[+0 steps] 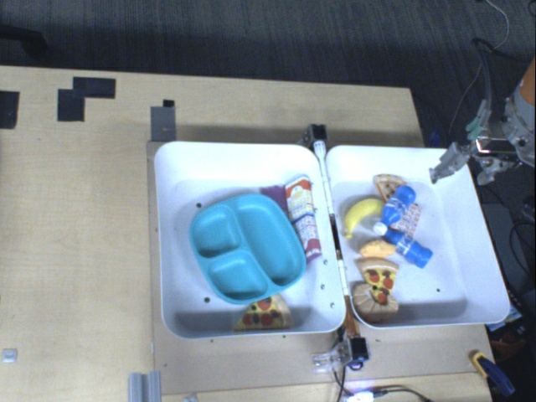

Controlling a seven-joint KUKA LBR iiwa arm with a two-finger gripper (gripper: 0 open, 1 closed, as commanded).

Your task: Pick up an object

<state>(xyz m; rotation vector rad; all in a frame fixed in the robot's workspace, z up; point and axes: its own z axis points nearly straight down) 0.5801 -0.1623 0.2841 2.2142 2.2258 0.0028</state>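
Blue bottles lie crossed mid right bin, banana just beside them on the left. Gripper sits at that bin's top right corner; can't tell jaw state. Suggest going for the banana: least overlap.

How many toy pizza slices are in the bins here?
3: one pizza slice at the left bin's near edge beside the blue tray, two in the right bin, far and near. Others may be hidden.

A light wooden bench stands on dark grey carpet; black tape patches mark its far-left corner.
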